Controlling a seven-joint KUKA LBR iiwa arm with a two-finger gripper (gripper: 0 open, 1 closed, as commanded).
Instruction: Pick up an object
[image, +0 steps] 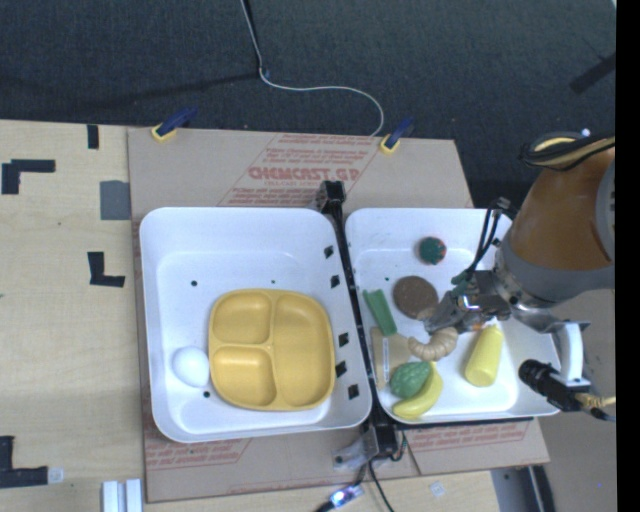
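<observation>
Grey arm's jaws (452, 312) low in the right white bin (500, 400), their state impossible to tell, tan knobbly ginger-shaped toy (432, 347) just below them, brown disc (414, 295) beside, yellow bottle-shaped toy (483, 355) near.

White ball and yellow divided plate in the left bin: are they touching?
Touching, as far as the camera view shows: the white ball sits against the left edge of the yellow plate, with no gap of bin floor visible between them.

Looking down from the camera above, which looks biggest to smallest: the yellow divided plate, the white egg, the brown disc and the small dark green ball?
1. Yellow divided plate, by far.
2. Brown disc.
3. White egg, nearly the disc's size, so that order is unsure.
4. Dark green ball.
</observation>
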